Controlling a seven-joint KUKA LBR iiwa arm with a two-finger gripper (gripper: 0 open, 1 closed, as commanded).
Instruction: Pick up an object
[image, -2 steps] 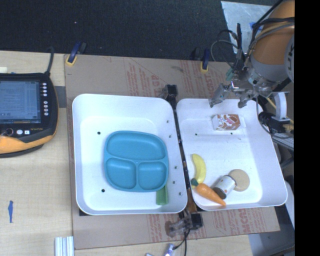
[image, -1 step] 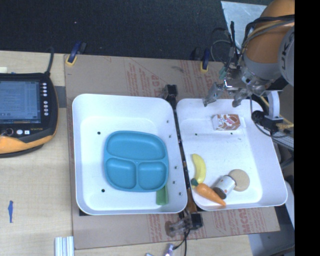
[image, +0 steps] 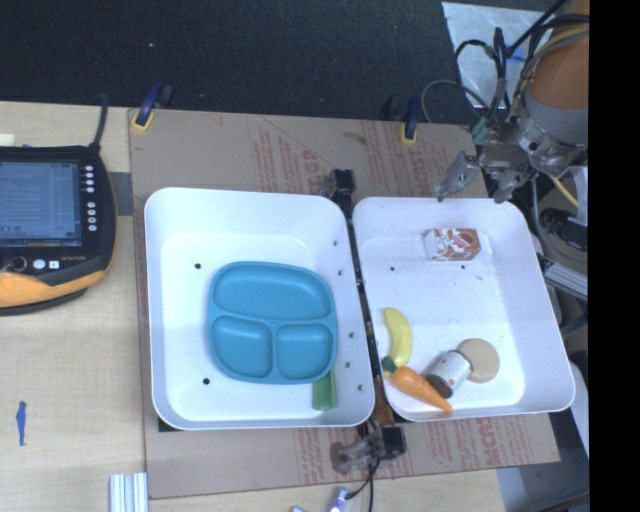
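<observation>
Two bins: the jaws (image: 478, 180) hang apart and empty over the right bin's (image: 540, 300) far rim, near a packet (image: 452, 243); banana (image: 398, 335) and carrot (image: 420, 388) lie nearer.

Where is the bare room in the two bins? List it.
Right bin: bare floor between the snack packet and banana. Crowded at its near edge: banana, carrot, mushroom. Left bin: narrow strips around the blue tray.
</observation>
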